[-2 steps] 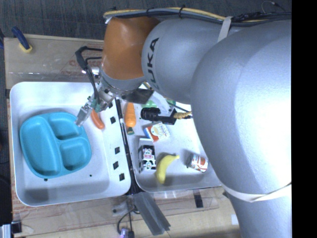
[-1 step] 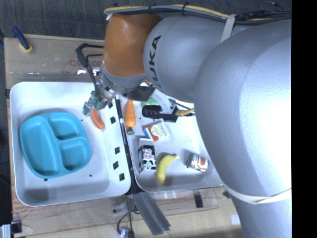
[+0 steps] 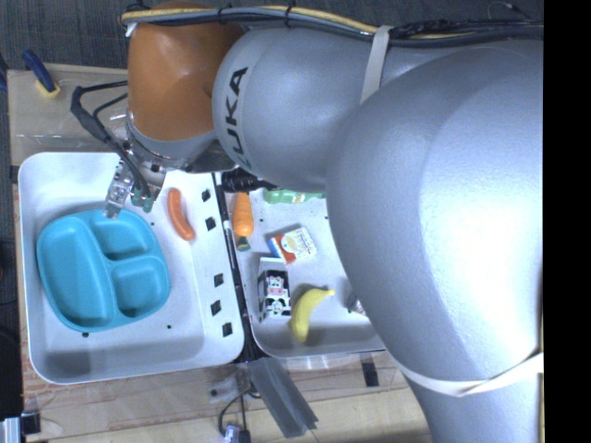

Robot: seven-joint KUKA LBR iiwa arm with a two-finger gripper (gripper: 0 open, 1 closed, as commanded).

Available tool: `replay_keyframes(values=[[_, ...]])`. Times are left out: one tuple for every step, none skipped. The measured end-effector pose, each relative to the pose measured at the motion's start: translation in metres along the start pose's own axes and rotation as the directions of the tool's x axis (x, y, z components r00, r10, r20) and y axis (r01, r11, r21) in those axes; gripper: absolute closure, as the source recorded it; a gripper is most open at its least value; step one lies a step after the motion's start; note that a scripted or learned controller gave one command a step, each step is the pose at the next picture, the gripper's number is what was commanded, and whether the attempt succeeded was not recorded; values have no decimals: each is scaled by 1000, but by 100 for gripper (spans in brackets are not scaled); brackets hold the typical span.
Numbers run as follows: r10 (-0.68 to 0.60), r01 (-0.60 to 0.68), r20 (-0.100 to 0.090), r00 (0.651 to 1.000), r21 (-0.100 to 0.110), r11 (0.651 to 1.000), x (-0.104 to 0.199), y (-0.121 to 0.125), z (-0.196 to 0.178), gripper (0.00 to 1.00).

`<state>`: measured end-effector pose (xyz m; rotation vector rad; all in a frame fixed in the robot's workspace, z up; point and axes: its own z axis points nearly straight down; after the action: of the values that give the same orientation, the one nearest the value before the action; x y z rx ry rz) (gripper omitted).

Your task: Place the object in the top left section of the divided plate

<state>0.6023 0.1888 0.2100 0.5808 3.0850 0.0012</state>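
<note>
A blue divided plate [image 3: 72, 284] lies in the left bin [image 3: 111, 351], with one long section on its left and two smaller ones on its right. My gripper [image 3: 120, 195] hangs just above the plate's top edge, over the upper small section [image 3: 125, 236]. It is small and partly hidden under the orange wrist band [image 3: 171, 72]. A small green bit [image 3: 145, 198] shows beside the gripper, and I cannot tell what it is or whether it is held. An orange sausage [image 3: 180, 215] lies on the bin floor to the right of the plate.
The right bin [image 3: 323, 341] holds a carrot [image 3: 242, 218], a small red and white packet [image 3: 294, 243], a black and white carton [image 3: 273, 292], a banana [image 3: 309, 310] and a green item [image 3: 288, 195] under the arm. The grey arm [image 3: 416, 183] covers the right side.
</note>
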Motion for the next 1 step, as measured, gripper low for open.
replay_keyframes(values=[[-316,316,-4,949,1,949,40,15,47,100]])
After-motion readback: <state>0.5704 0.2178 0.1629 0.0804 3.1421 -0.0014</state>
